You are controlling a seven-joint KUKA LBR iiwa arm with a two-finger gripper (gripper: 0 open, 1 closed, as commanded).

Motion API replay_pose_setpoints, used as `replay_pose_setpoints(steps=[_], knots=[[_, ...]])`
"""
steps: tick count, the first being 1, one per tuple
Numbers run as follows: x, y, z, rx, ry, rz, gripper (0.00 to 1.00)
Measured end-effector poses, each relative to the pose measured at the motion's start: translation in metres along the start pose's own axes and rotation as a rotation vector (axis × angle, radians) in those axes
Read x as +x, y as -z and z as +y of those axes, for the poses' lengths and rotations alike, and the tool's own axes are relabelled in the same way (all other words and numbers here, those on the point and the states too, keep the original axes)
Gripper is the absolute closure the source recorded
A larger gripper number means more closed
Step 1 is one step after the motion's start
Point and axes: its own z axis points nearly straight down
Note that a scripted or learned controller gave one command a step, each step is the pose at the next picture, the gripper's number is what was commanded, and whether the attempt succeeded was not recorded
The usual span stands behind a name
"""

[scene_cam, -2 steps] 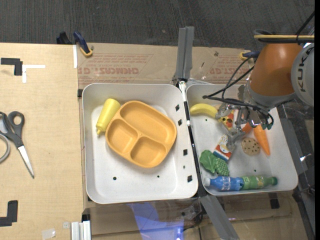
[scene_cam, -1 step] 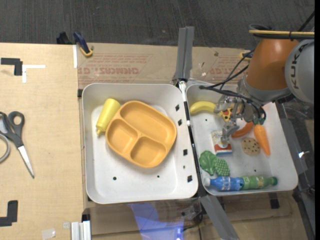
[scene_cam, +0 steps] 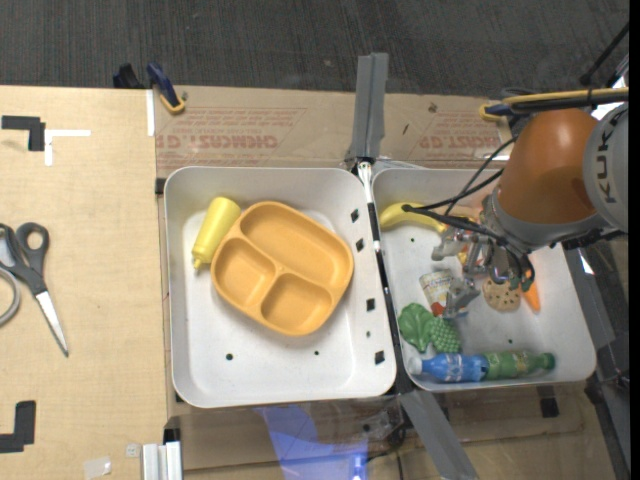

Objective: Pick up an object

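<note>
My gripper [scene_cam: 463,290] hangs low over the middle of the right bin [scene_cam: 402,268], under the arm's orange band [scene_cam: 548,168]. Just left of it lies a small clear wrapped item [scene_cam: 436,286]. A tan perforated piece [scene_cam: 503,297] and a small orange piece [scene_cam: 531,295] lie just right of it. A yellow banana [scene_cam: 405,215] rests at the bin's back left. A green leafy toy [scene_cam: 428,330] lies in front, beside a plastic bottle [scene_cam: 487,366] with a green label on its side along the front wall. The view does not show anything held.
The left bin [scene_cam: 190,353] holds an orange divided plate [scene_cam: 282,266] and a yellow cup [scene_cam: 214,230] on its side. Scissors [scene_cam: 38,278] lie on the wooden bench at the far left. Cardboard [scene_cam: 260,133] lies behind the bins.
</note>
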Motion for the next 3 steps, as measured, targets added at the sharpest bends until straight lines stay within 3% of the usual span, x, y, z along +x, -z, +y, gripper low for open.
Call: replay_pose_setpoints(steps=[1,2,3], knots=[[0.034,-0.005,-0.010,0.000,-0.149,0.007,0.00],[-0.035,-0.004,-0.053,0.001,-0.267,0.005,0.00],[0.001,-0.005,-0.061,0.002,-0.411,0.009,0.00]])
